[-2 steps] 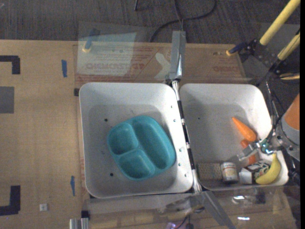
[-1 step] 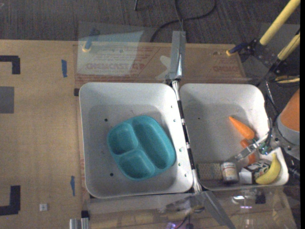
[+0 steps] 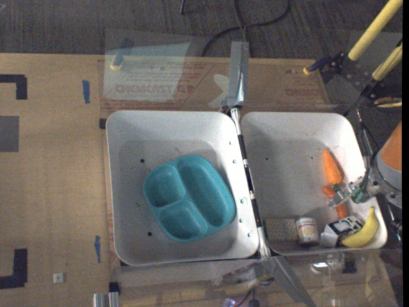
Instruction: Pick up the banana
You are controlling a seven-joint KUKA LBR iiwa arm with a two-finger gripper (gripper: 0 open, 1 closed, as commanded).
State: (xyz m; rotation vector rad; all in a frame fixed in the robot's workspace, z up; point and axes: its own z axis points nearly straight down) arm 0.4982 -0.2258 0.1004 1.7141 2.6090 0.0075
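The yellow banana (image 3: 363, 231) lies in the front right corner of the right bin (image 3: 287, 139), curved against the bin wall. A black and white carton (image 3: 340, 228) touches its left end. My gripper (image 3: 347, 194) hangs above and to the left of the banana, over the lower part of an orange carrot (image 3: 331, 166). The carrot shows above and below the gripper. The arm comes in from the right edge, with its orange band (image 3: 395, 149) showing.
A small round can (image 3: 307, 230) and a flat brownish pad (image 3: 280, 228) sit along the right bin's front wall. The left bin (image 3: 128, 139) holds a teal divided plate (image 3: 188, 197). Yellow-handled tools (image 3: 377, 24) and cables lie beyond the bins.
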